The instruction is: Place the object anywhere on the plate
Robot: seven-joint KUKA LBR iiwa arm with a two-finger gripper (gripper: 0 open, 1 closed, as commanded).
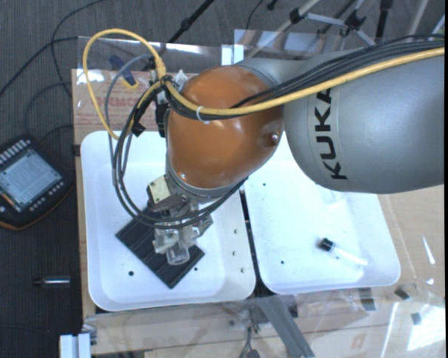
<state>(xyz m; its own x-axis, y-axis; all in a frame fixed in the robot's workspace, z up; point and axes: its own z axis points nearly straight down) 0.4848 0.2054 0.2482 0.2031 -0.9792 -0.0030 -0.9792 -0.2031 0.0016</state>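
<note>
Fingers (177,253): low over the dark plate (145,246) in the left bin (108,286); spread and hold cannot be told.
Object: small syringe-like item (342,253) in the right bin (381,271), well apart from plate.
Progress: probably nothing done; pickup and placing both left.

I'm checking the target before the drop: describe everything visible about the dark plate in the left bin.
The dark plate is a flat, black, roughly square slab with fine ribbing, turned like a diamond. It lies flat on the floor of the left bin, toward its front. The end effector stands over its middle, hiding part of it.
</note>
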